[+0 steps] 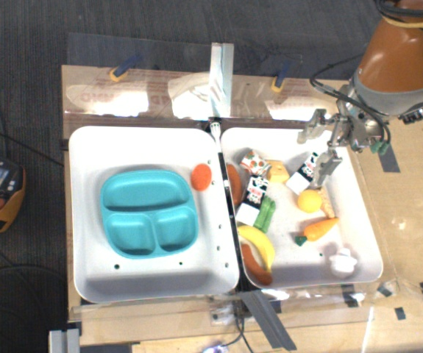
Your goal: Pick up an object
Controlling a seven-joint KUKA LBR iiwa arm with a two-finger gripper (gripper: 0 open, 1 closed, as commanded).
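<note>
- We see 2 shallow white bins side by side on the bench: the left bin (86, 219) and the right bin (365, 234)
- The arm (395, 57), with its orange band, reaches in from the right and sits over the right bin's far right corner
- The gripper (327, 147) hangs just above that corner, beside a small black-and-white carton (304, 175); we cannot tell whether it is spread or pressed together, and we see nothing clearly pinched in it
- In the left bin we find a teal divided tray (149, 212) with 3 compartments, lying near the middle
- A small orange ball (201, 176) rests just beside the tray's upper right corner, close to the wall between the bins
- The right bin holds the clutter of pickable things, mostly toward its left and middle
- A yellow lemon (310, 201) lies just below the carton, and a carrot (318, 229) sits near it toward the front
- A second black-and-white carton (254, 193) lies near a green piece (265, 215), the 2 touching or nearly so
- A banana (259, 245) curves along the front left, partly over a brown sausage-like piece (255, 265)
- A small white object (342, 259) sits at the front right corner, well apart from the banana
- A yellowish fruit (278, 172) lies between the 2 cartons
</note>
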